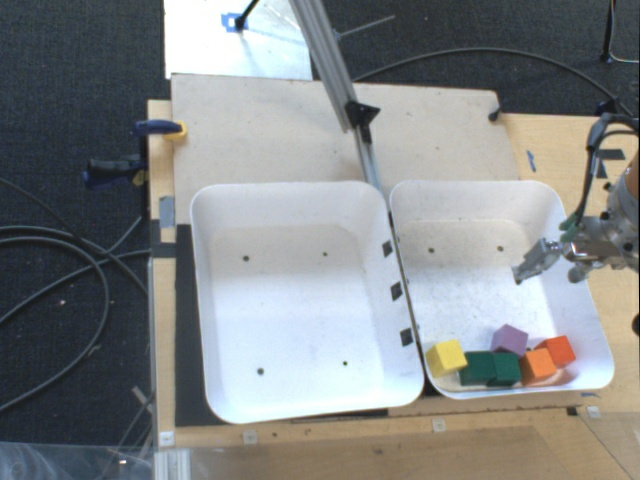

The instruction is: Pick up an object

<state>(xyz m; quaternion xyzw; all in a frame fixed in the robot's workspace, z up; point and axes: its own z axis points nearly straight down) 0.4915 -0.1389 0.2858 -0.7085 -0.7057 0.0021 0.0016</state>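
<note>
While the arm reaches in from the right edge of the camera view, its gripper [545, 260] sits over the right-hand part of the right bin [470, 200], roughly level with the bin's middle. One grey finger [532, 261] shows clearly, slanting down and to the left; how far the jaws stand apart cannot be told from this angle. Nothing is seen between them.

The objects lie together in the near right corner of the right bin. A yellow block [446, 356] sits furthest left, close to the wall shared with the left bin [290, 200]. Just beside it on the right are green blocks [490, 368], touching one another. A purple block [509, 339] lies just behind the green ones. An orange block [538, 365] touches the green group on its right, and a red-orange block [559, 350] sits just beside that, against the bin's right wall.

The whole cluster lies nearer the camera than the gripper and is clear of it; the purple block is the closest piece to the visible finger, yet apart from it. Both bins rest on the wooden bench [330, 128].
</note>
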